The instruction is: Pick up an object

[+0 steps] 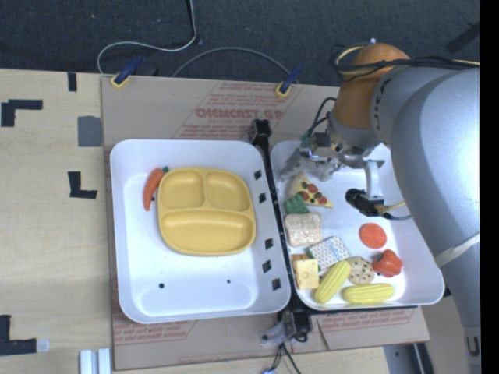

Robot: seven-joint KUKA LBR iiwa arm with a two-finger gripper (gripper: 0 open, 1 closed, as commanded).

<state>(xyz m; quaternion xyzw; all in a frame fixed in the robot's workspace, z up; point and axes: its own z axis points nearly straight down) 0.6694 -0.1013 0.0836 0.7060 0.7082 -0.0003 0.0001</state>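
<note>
I read this as a robotics lab bench: a plywood top (47, 232) with black tape marks (78, 185), a cardboard sheet (226, 111) held at its far edge by blue and yellow clamps (123, 72), loose cables (187, 22) over dark carpet (78, 14), and two white bins (125, 209) of toy food.

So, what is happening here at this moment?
A grey robot arm reaches in from the right, and its gripper hangs over the far end of the right bin, just above the pizza slice. That bin holds toy food, such as corn cobs and a tomato slice. The left bin holds a yellow divided plate with a carrot beside it. Nothing looks picked up yet.
</note>
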